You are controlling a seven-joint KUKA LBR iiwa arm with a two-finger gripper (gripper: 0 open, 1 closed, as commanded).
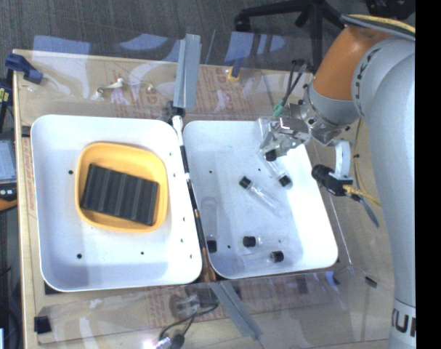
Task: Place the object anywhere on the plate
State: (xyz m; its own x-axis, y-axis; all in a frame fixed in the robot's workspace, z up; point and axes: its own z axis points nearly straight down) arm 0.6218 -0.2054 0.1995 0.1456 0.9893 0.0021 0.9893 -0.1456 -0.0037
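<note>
A dark, ridged rectangular object (122, 193) lies flat on the yellow plate (159, 167) in the left bin (53, 246). It covers most of the plate's middle, turned slightly askew. My gripper (276, 145) hangs over the upper right part of the right bin (227, 144), well away from the plate and the object. Nothing shows in its grasp. The grey arm with its orange band (340, 60) comes in from the right.
Several small black pieces (245, 183) and a clear tube-like item (264, 193) lie scattered in the right bin. A grey bar (185, 71) stands at the back between the bins. Cables (351, 187) hang near the right bin's edge.
</note>
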